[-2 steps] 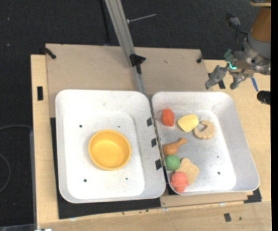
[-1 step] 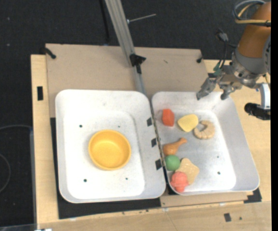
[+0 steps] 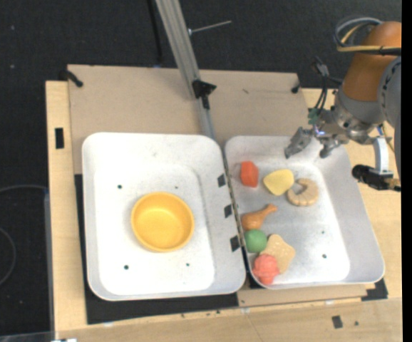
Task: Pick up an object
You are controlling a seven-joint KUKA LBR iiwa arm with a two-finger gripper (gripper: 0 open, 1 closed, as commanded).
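You see the gripper (image 3: 311, 147) spread open, gripping nothing, at one o'clock from the yellow piece (image 3: 278, 182).

the arm (image 3: 377, 63) is cut off at the frame's right side beyond its orange band; a beige piece (image 3: 283, 252) lies partly hidden under the green ball (image 3: 256, 241) and pink ball (image 3: 266, 267); too small to identify

light: even, bright overhead — white bins (image 3: 156, 155) near glare | shadows: soft, short under objects | surround: dark, underexposed | focus: mildly soft — low resolution, slight grain
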